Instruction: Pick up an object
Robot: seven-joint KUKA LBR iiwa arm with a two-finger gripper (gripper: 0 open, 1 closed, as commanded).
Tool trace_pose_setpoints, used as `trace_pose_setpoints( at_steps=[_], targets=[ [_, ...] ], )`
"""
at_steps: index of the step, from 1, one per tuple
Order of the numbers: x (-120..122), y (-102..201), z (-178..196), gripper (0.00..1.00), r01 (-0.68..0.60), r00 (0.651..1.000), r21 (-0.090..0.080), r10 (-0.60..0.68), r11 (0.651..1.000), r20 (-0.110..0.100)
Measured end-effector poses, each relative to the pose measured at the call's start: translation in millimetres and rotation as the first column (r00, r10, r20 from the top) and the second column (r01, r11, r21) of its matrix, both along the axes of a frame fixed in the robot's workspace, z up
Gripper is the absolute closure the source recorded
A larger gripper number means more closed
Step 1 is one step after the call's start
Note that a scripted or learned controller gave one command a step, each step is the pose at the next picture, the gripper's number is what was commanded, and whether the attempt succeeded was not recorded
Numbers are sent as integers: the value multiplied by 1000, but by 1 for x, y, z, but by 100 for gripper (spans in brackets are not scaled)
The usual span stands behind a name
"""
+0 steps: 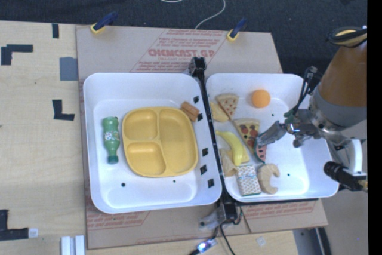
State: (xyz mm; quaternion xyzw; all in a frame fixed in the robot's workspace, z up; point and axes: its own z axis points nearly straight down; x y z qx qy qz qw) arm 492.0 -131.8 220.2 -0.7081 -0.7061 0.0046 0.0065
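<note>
Currently our gripper (262, 139) hangs over the watermelon slice (260, 151); claw state, we cannot tell. We judge it light, rigid, slick: grasp across its thin faces.

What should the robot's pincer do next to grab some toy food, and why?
Probably lower a little onto the watermelon slice. The pincer sits right at that slice in the right bin, next to the pizza slice and the banana, and nothing shows between its tips yet.
</note>
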Motion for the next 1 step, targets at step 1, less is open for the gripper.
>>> trace_pose_setpoints(
  at_steps=[1],
  targets=[
    [3, 0, 7, 0, -4, 1000, -2, 4, 1000, 14]
  ],
)
